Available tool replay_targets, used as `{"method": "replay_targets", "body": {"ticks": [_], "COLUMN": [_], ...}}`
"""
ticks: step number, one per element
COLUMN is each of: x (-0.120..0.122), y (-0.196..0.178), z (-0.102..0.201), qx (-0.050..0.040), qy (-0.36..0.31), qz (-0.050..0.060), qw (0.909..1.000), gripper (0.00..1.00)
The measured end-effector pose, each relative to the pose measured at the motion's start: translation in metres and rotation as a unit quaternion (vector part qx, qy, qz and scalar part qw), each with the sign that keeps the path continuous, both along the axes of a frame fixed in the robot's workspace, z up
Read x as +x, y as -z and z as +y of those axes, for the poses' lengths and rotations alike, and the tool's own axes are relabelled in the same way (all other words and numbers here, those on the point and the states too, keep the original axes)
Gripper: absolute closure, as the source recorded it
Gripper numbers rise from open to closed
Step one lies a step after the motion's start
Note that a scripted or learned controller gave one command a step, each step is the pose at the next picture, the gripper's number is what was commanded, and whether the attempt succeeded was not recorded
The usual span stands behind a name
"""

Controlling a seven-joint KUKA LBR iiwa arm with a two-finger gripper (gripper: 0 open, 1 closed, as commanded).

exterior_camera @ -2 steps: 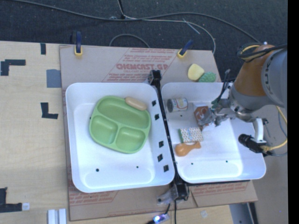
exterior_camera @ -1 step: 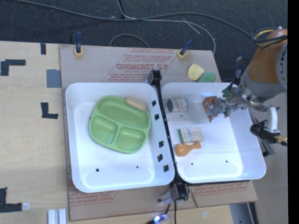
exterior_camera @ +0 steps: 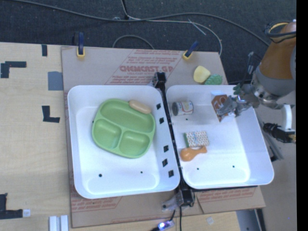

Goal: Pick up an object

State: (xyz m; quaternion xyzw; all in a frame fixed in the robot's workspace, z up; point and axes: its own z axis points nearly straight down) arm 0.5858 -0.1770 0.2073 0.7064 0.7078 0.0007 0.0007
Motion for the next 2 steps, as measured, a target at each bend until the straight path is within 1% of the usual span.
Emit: {"method": "replay_targets", "body": {"ticks": [1, 2], "x": [-0.006, -0.007], "y": [-0.012, -0.001], "z": [0.058, 0.112], "qx": [0.0013, 0.0007], "qy": [-0.003, -0.002], "qz": [0.001, 0.002], "qw": [1.0000, 1.0000], "gripper": [1.00, 1.00]}}
